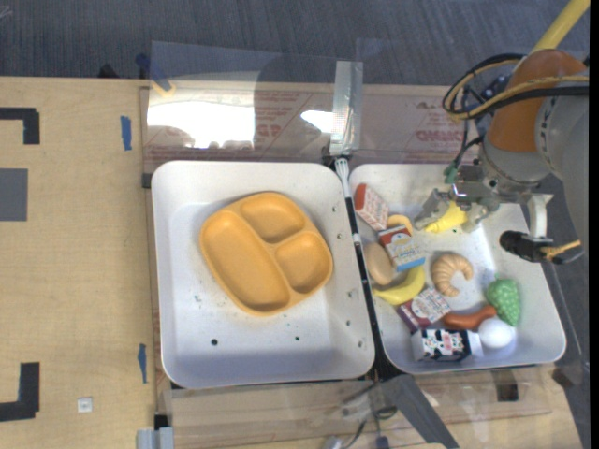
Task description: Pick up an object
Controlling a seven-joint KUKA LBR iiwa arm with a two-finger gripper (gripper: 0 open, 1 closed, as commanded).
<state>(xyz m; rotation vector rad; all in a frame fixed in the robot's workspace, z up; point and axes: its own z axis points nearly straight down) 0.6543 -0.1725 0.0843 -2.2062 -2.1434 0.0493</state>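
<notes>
Hiding behind the wrist, my claw (456, 206) sits over a yellow toy (450, 219); spread or pinching, I cannot tell.

even, bright overhead light over my bench. strong white glare on the clear panel (245, 110) behind the left bin (178, 279). soft, short shadows lie beneath the yellow tray (267, 251). focus is moderate; small items in the right bin (547, 340) look slightly blurred, perhaps from low resolution.

Yellow divided plate (266, 251) in left bin (178, 335)
</notes>
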